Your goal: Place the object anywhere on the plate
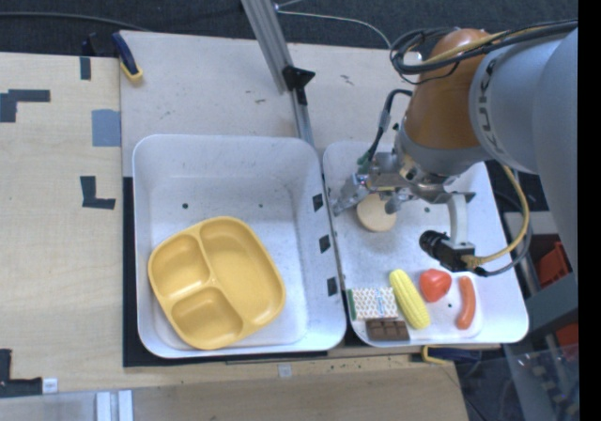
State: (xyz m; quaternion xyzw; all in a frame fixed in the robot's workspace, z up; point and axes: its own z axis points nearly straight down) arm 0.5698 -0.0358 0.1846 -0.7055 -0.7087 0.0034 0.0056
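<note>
A yellow plate (216, 281) with three compartments lies in the left bin (188, 165), toward its front left. In the right bin (498, 316), a round tan object (377, 215), like a bread roll or cookie, sits near the bin's left wall. My gripper (380, 186) hangs directly above and against it, at the end of the grey arm with the orange band. The wrist body hides the fingers.
Along the right bin's front lie a yellow corn cob (409, 298), a red tomato (434, 284), an orange-red sausage (466, 303), a patterned wafer (373, 301) and a brown chocolate bar (386, 328). A metal pole (265, 20) slants over the bench behind the bins.
</note>
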